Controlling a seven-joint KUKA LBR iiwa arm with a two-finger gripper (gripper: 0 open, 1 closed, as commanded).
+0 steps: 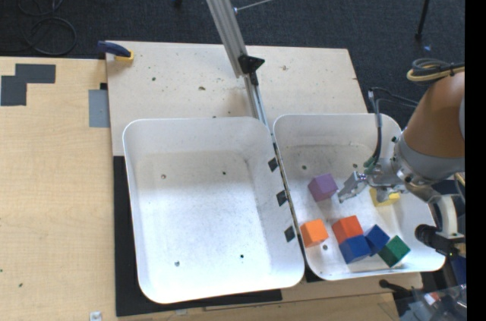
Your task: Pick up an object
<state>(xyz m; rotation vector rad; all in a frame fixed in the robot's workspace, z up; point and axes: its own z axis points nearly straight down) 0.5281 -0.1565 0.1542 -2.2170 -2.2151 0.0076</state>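
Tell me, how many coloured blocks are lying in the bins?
6, all in the right bin: purple, orange, red, blue, green, and a yellow one partly hidden under the gripper. The arm may hide more.

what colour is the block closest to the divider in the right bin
Orange: the block lies low in the right bin, seen in the camera view.

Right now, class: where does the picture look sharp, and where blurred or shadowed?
Camera view: even, soft light; the purple block and orange block are crisp; the gripper is slightly smeared; faint shadows edge the left bin.
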